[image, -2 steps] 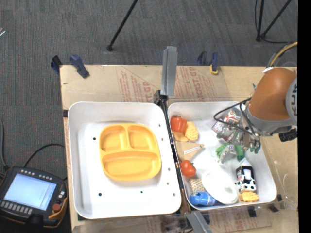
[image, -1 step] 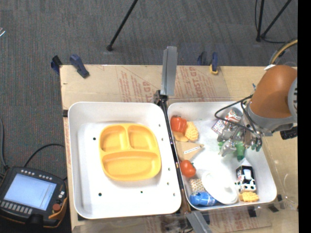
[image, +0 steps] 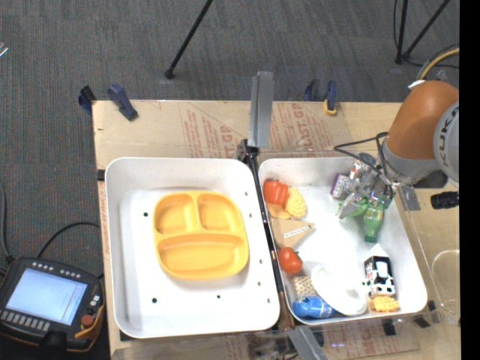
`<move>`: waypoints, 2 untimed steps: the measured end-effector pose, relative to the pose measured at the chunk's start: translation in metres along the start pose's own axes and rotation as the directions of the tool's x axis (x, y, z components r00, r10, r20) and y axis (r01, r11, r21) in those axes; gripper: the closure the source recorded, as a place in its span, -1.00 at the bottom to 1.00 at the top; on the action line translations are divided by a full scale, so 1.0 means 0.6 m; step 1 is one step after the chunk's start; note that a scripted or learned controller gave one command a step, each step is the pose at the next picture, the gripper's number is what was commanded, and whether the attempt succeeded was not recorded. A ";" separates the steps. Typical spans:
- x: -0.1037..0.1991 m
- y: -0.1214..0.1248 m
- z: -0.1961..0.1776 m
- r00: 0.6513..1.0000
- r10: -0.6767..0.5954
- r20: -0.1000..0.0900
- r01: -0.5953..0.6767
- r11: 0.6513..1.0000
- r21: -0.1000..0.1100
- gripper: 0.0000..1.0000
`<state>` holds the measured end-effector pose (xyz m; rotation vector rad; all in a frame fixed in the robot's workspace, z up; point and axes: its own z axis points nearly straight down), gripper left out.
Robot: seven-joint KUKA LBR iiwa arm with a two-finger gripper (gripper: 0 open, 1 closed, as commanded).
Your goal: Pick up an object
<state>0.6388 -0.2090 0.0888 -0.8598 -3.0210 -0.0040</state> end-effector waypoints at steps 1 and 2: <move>0.117 0.027 -0.217 0.998 0.051 0.020 -0.051 0.999 -0.007 1.00; 0.207 -0.028 -0.013 0.997 -0.081 -0.004 0.081 0.997 0.002 1.00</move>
